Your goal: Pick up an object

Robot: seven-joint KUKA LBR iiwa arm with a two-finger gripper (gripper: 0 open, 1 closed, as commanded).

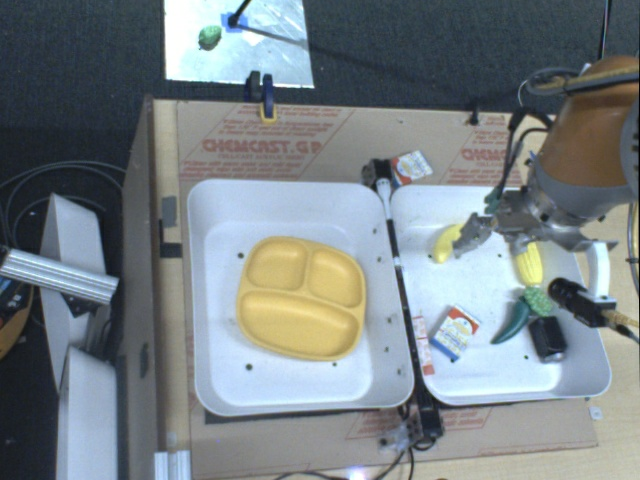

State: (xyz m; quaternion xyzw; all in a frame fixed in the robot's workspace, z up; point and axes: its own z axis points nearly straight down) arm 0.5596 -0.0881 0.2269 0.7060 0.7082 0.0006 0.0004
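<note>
The gripper (470, 236) hangs over the right bin (500, 388), its fingers at a yellow lemon (444, 245) near the bin's left wall; whether they clamp it I cannot tell. Corn (528, 264), a green pepper (515, 320) and a small carton (454, 333) lie nearby. The left bin (215, 368) holds a yellow divided plate (300, 298).

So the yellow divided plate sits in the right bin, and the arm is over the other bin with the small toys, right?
Not quite. The camera view shows the plate in the left bin; the arm is over the right bin, the one with the small toys.
</note>
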